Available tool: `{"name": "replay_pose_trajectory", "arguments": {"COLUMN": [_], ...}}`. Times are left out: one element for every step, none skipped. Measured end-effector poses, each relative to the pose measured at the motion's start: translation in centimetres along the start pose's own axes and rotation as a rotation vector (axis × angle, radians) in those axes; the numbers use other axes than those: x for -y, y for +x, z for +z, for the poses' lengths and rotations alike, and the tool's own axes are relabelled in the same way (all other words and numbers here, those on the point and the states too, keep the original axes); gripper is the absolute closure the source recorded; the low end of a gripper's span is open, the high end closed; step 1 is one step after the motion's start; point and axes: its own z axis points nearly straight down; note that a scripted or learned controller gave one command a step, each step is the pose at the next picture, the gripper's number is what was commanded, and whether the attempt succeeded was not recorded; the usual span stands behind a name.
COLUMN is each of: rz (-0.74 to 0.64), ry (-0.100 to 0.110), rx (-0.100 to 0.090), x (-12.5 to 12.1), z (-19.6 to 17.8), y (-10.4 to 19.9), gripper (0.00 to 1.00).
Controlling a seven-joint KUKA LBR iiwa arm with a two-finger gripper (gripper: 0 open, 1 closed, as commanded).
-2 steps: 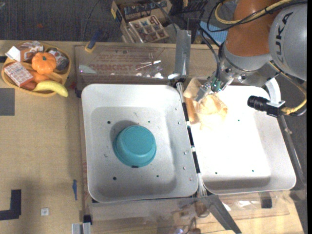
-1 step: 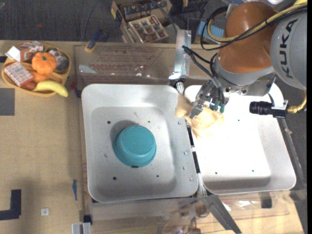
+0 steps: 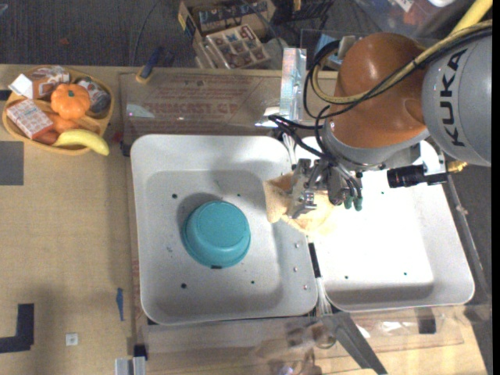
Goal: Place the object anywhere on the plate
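Note:
A teal round plate (image 3: pixel 217 233) lies upside-down-looking in the middle of the left bin (image 3: pixel 156 170). A pale tan, floppy object (image 3: pixel 279 198) hangs over the ridge between the two bins, right of the plate. My gripper (image 3: pixel 311 200) points down into it and is shut on it, the tan material showing on both sides of the fingers (image 3: pixel 301 202). The object's lower edge (image 3: pixel 316 221) reaches the right bin's left rim. The arm's orange band (image 3: pixel 379 92) sits above the wrist and hides part of the right bin's back.
The right bin (image 3: pixel 406 248) lies under the arm. A bowl of toy fruit (image 3: pixel 58 112) stands on the bench at far left. A cardboard panel (image 3: pixel 203 100) lies behind the left bin. Cables (image 3: pixel 312 76) loop near the wrist.

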Motion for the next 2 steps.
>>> {"name": "replay_pose_trajectory", "arguments": {"rz": [-0.084, -0.084], "ry": [0.0, 0.0], "rx": [0.0, 0.001], "x": [-3.4, -3.37], "z": [-0.21, -0.24], "y": [3.58, 3.56], "gripper": [1.0, 0.0]}}
